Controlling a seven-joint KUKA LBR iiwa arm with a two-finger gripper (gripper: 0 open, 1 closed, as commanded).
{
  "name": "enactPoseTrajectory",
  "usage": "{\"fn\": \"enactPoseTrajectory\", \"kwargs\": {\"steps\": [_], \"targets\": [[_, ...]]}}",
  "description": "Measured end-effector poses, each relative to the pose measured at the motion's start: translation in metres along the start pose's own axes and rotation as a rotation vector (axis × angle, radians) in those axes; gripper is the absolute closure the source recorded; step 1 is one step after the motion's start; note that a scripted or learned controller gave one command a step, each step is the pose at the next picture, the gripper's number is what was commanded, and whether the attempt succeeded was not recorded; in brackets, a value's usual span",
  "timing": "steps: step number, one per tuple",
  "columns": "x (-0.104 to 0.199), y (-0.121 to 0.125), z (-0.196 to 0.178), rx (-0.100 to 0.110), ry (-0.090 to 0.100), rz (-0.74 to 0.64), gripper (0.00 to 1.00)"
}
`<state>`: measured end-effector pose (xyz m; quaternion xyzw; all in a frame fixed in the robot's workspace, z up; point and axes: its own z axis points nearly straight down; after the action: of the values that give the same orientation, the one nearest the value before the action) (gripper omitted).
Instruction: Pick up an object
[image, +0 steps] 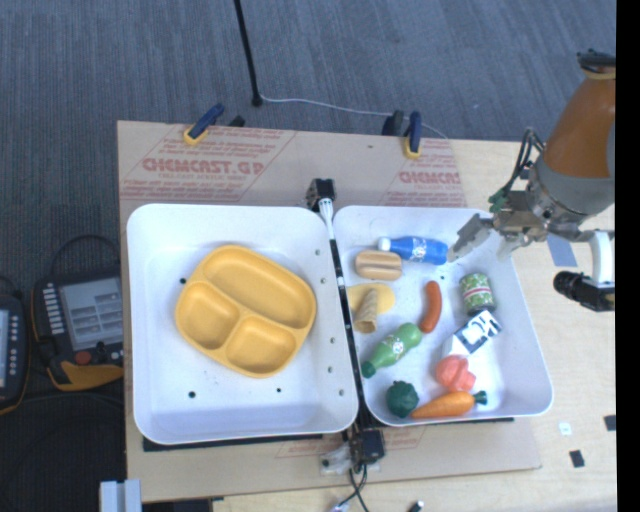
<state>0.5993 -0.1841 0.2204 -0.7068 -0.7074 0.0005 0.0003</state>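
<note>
Two bins (140, 300) sit side by side; the right one gathers the toy food within reach. The gripper (483, 237) hovers with fingers spread wide and empty near the blue bottle (418, 249), probably its target.

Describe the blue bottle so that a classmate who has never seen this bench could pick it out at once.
Start at the right white bin, the one crowded with toy food. Look along its far edge, where the blue bottle lies on its side just beyond the hot dog. It is the only blue item there; the other bottle is green.
</note>
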Motion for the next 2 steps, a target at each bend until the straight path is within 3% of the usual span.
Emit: {"fn": "enactPoseTrajectory", "kwargs": {"steps": [1, 2], "targets": [[0.026, -0.028, 0.124, -0.001, 0.000, 0.001, 0.00], [0.025, -0.028, 0.113, -0.003, -0.003, 0.002, 1.00]]}}
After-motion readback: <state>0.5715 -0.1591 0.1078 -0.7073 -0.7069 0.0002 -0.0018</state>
